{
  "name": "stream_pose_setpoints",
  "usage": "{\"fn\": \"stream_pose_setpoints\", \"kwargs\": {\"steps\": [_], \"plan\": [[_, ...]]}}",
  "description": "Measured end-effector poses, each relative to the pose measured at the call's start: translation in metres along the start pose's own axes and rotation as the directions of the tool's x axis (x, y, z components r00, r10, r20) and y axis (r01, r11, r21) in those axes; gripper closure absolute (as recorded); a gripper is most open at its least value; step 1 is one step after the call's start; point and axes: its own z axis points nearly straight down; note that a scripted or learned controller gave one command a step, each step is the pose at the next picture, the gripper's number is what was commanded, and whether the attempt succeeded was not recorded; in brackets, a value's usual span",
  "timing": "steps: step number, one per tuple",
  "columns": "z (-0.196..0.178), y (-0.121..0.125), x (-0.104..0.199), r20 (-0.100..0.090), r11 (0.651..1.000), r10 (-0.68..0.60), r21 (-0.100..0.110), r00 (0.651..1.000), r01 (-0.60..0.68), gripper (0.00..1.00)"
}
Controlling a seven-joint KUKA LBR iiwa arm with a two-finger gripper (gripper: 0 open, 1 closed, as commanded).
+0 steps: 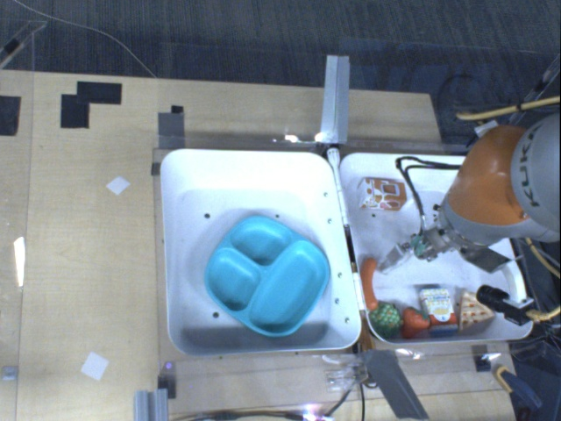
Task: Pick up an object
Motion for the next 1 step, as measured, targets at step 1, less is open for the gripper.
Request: {"fn": "stream_pose_setpoints", "kwargs": {"steps": [1], "plan": [[-0.0081,0.0774,-0.0064,-0.003,0.998,0.063,0.007,0.998,-0.063,0.00]]}}
